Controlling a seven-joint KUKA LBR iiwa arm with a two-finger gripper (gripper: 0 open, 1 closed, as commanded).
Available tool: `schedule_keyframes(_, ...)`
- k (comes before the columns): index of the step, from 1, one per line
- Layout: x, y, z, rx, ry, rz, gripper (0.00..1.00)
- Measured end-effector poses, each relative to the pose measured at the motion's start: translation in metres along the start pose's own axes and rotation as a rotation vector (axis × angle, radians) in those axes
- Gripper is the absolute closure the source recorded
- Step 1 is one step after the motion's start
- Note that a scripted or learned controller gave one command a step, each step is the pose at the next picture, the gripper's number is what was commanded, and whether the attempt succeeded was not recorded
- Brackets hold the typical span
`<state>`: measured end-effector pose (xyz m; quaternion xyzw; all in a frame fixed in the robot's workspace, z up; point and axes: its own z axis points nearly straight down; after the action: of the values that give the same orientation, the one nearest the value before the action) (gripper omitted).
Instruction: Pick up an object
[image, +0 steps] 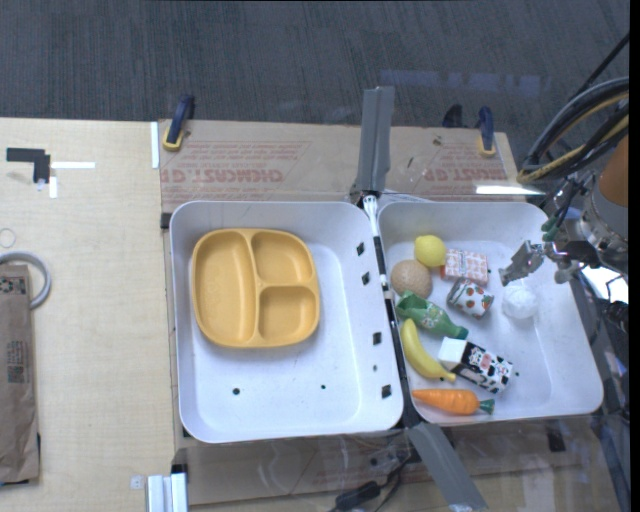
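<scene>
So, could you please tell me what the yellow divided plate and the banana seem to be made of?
The yellow divided plate looks like moulded plastic with a matte finish: uniform colour, soft rounded rims, faint sheen. The banana is probably a plastic toy: smooth, evenly yellow skin with a slight gloss, though real fruit can't be ruled out.

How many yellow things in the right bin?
2. A lemon near the far left corner of the right bin, and a banana along its left wall, nearer the front. Nothing seems to be hidden under the clutter.
</scene>
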<state>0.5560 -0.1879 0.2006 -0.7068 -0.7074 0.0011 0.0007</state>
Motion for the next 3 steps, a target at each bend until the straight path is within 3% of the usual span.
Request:
schedule_keyframes(1,0.019,0.047,0.079,-0.021,-0.008,-0.223,0.00)
schedule_keyframes(2,0.060,0.040,0.100,-0.022,-0.007,-0.279,0.00)
schedule_keyframes(3,0.050,0.103,0.102,0.000,-0.005,-0.290,0.00)
